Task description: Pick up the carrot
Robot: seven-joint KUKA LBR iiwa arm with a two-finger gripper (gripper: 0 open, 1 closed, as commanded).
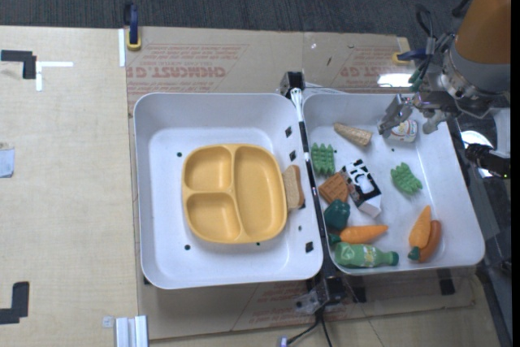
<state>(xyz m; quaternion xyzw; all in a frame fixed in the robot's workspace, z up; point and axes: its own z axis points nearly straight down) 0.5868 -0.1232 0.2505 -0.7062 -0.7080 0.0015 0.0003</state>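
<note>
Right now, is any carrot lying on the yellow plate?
No, both carrots lie in the right bin, not on the yellow plate.

Orange carrot [363,233] flat, perhaps green-topped

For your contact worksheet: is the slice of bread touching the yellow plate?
Touching. The camera view shows the bread lying against the plate's right rim with no gap.

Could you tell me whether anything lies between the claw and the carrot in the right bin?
The claw hovers at the bin's far end; the carrot lies near the front. A black-and-white block and a waffle piece lie roughly between them, though an approach from above looks unobstructed.
</note>
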